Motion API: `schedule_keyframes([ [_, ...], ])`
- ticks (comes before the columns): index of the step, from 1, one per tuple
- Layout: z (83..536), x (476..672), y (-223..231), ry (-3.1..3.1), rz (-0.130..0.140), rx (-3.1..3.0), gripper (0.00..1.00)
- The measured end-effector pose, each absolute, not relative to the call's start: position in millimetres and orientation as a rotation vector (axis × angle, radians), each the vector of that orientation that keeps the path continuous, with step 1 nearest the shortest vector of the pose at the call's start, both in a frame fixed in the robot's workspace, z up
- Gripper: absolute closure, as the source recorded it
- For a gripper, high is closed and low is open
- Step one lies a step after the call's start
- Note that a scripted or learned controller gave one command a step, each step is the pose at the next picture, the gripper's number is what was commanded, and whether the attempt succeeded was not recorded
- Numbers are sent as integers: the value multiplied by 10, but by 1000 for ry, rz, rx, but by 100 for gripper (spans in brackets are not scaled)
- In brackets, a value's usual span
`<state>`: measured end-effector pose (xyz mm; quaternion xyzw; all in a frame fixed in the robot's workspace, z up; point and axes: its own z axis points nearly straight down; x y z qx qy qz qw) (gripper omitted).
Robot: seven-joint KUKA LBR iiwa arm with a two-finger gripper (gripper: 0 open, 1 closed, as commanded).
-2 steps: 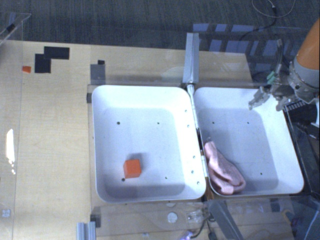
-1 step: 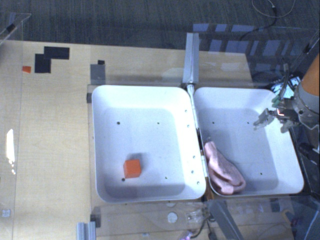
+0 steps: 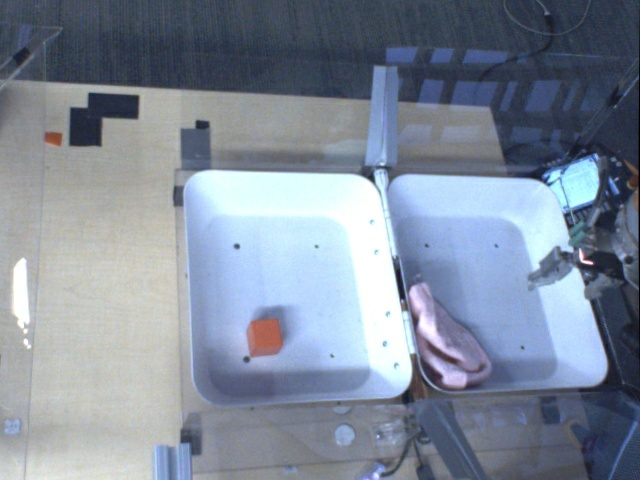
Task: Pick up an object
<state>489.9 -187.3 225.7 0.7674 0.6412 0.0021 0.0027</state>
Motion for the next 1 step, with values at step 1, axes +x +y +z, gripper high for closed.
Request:
schedule_keyframes([
  [1,2342,4891,-1576,2390,5,2030,0],
])
